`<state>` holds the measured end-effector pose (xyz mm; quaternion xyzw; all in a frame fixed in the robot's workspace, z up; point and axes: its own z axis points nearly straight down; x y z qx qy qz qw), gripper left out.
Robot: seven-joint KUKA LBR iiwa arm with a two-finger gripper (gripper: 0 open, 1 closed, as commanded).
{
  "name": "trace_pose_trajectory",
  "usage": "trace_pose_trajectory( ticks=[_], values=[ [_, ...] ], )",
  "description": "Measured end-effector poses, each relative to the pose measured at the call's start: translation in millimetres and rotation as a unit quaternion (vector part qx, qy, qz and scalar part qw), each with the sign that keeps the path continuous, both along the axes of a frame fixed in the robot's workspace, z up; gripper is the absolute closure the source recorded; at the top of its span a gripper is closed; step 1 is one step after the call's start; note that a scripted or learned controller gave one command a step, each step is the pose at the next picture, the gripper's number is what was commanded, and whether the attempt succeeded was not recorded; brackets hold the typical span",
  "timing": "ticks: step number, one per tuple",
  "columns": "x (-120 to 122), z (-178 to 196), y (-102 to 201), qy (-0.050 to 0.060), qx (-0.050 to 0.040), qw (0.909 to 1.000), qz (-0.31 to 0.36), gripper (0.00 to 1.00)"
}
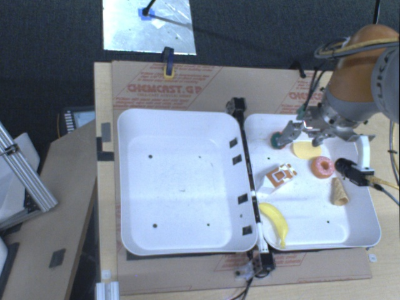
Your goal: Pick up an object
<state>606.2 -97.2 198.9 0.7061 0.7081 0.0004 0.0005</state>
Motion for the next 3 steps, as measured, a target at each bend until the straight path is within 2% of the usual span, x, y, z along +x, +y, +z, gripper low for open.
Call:
trace_pose_trajectory(
  ticks=[1,2,3],
  values=[
    [1,11,0,-0.002,-0.0001,1.0000,0.001,1.00],
    [42,23,54,-0.003,0.0010,1.0000,0.004,1.00],
    [63,1,155,0.000,0.0024,1.0000,0.006,1.00]
  ],
)
